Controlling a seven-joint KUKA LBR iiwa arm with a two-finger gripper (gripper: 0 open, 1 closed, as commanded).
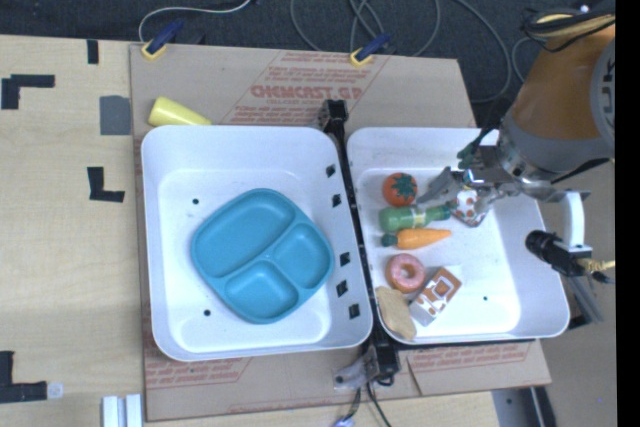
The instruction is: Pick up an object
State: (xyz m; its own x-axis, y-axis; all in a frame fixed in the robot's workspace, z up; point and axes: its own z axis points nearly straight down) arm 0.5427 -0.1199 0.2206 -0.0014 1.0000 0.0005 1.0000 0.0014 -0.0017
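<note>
Far left of the gripper, outside the bins, a yellow piece (180,112) lies on the cardboard sheet (300,85) under both bins, just past the left bin's (160,215) back corner. In that left bin, well apart from the gripper, a blue divided plate (262,255) lies flat, three compartments, tilted a little in plan. A black divider strip (345,215) runs between the two bins. Right bin (520,310): toys cluster to the gripper's left and in front of it. Red tomato-like toy (400,188) just left of the gripper; below it a green bottle-shaped toy (410,217) lying on its side, then an orange carrot (425,238), both near the fingertips. Further toward the bin's front edge, a pink doughnut (406,271), a small red-and-white box (437,292) and a tan flat piece (397,312). The gripper (458,193) hangs low over the right bin, fingers spread apart, one grey finger (440,183) reaching toward the green toy; nothing sits between them. A small red-and-white speckled object (468,207) lies just under the gripper's body. The arm (565,100), orange-banded, comes in from the right.
</note>
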